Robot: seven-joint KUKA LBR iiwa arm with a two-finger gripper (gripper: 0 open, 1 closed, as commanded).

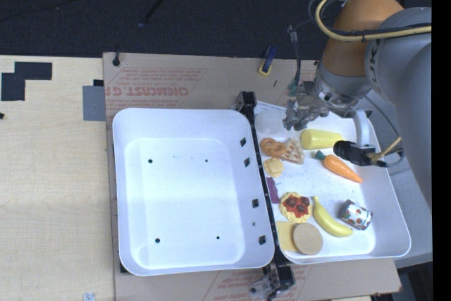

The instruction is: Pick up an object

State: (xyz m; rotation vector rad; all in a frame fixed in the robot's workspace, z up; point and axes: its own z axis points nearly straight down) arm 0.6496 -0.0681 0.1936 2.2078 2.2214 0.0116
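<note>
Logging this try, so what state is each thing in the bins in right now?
end effector: over the right bin's far end, nothing seen between its fingers.
yellow piece: lying flat, beside the end effector.
carrot: lying on its side.
banana: lying flat.
can: tipped on its side.
round cookie: flat.
left bin: upright.

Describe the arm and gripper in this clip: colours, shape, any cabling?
The arm is grey and rounded with an orange band above the wrist. A yellowish cable loops beside that band. The gripper is a small, dark grey metal assembly.
</note>
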